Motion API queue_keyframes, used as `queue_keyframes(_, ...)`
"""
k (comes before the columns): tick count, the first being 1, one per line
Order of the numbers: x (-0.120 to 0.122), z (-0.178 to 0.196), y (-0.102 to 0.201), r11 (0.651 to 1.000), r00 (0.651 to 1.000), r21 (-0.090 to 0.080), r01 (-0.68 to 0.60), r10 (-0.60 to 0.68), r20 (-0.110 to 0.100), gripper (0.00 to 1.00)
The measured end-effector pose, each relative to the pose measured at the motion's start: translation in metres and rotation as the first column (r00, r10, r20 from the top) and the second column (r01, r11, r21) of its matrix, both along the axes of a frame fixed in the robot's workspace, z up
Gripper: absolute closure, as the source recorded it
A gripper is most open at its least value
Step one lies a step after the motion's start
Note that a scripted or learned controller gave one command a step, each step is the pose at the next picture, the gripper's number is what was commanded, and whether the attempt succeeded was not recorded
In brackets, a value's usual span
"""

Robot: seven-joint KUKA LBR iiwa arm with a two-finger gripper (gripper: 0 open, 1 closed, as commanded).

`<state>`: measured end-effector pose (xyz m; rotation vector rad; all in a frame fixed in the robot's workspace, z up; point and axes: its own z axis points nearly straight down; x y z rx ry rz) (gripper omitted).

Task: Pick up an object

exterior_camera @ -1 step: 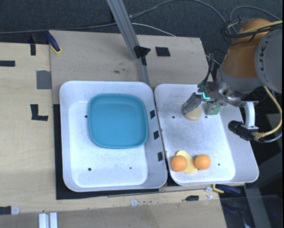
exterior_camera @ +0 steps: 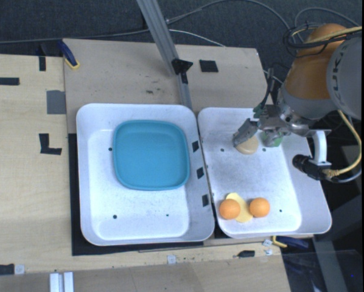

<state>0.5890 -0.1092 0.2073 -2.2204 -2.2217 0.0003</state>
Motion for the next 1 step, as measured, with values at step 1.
queue_keyframes(1,-0.0002,-0.0425,0.0007,1.0,1.0,0.0,0.0,0.0,-0.004,0.0)
